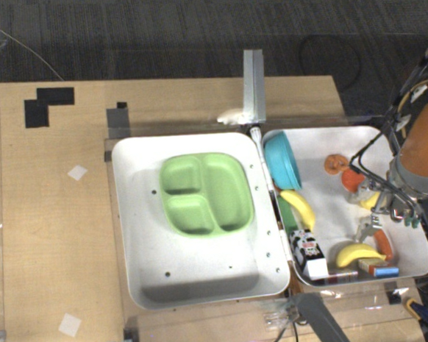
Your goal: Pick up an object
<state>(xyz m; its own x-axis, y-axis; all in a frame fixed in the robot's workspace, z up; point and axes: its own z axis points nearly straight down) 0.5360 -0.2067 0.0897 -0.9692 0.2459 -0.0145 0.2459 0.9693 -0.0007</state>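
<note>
My gripper (369, 225) hangs low over the right side of the right bin (322, 137), below the orange band of the arm (423, 148). Just under it lie a yellow banana (358, 252) and an orange-red piece (383, 242). A small yellow item (370, 202) sits right beside the wrist. A second banana (299, 207) lies by the bin's left wall, beneath a blue bowl (280, 161) that leans on its edge. Two orange pieces (336, 164) (350, 179) rest near the back. A black-and-white box (307, 250) sits at the front.
The left bin (145, 275) holds a green divided tray (203, 193). A red marker (342, 274) and a blue-tipped block (379, 268) lie along the right bin's front wall. A metal post (254, 86) stands behind the divide between the bins. Cables hang off the arm.
</note>
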